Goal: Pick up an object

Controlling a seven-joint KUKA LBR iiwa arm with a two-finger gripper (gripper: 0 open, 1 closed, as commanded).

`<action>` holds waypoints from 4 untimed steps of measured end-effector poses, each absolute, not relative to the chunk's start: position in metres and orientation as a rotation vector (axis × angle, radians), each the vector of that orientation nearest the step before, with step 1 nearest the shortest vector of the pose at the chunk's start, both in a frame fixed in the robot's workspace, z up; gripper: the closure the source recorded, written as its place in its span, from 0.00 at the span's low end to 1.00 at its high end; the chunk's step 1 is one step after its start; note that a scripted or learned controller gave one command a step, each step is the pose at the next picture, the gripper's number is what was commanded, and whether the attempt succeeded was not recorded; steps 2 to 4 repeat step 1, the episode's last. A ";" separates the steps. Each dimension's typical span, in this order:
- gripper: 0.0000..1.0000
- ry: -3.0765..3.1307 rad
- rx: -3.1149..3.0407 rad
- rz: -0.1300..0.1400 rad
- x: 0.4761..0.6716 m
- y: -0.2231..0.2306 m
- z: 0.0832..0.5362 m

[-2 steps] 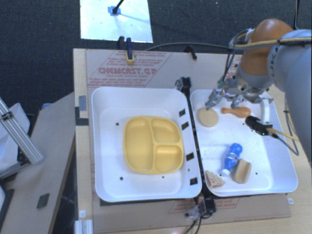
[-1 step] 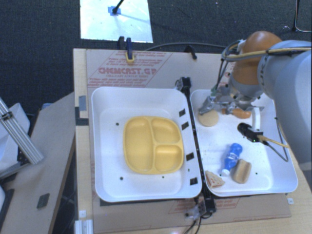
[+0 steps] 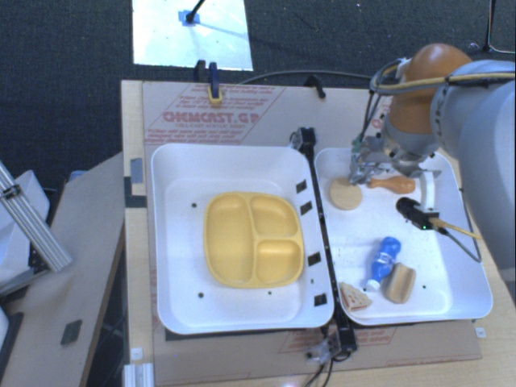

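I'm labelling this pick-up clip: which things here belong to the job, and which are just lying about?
Likely job: gripper; tan disc and orange piece beside it, in the right bin.
Lying about: yellow tray in the left bin; blue bottle; tan block; wedge.

Brown handle (image 3: 397, 185) partly covered just beneath the end effector (image 3: 364, 170), its near end unseen, arm (image 3: 476, 111) behind cut off by the edge

Grey arm (image 3: 484, 111) with orange band (image 3: 419, 95), metallic end effector (image 3: 364, 170)
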State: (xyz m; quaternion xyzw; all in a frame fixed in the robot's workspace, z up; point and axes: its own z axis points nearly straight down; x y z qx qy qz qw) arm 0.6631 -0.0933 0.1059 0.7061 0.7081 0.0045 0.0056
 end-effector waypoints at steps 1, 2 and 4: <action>1.00 2.224 2.212 0.006 0.666 -0.084 0.164; 1.00 2.224 2.212 0.006 0.666 -0.084 0.164; 1.00 2.224 2.212 0.006 0.666 -0.084 0.164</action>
